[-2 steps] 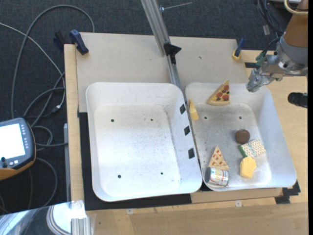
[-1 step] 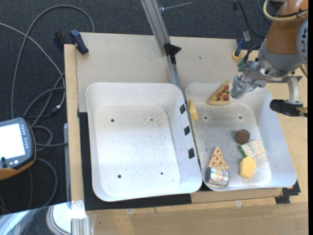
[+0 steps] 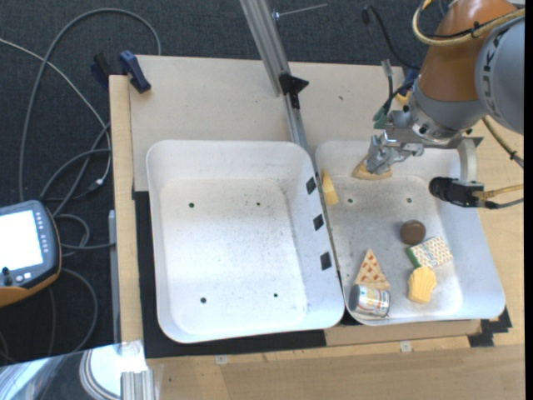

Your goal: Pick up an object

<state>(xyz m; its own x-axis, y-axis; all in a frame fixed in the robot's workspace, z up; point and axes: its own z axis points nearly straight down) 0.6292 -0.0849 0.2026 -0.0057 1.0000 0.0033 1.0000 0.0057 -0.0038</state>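
Where the arm reaches over the right bin, the end effector sits at the far rim, fingers closed around a tan wedge-shaped piece that touches the bin floor.

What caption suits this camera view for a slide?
KUKA arm's hand over a tan piece at the right bin's far end; other items nearer.

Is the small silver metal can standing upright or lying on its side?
On its side: the small silver metal can lies in the right white bin.
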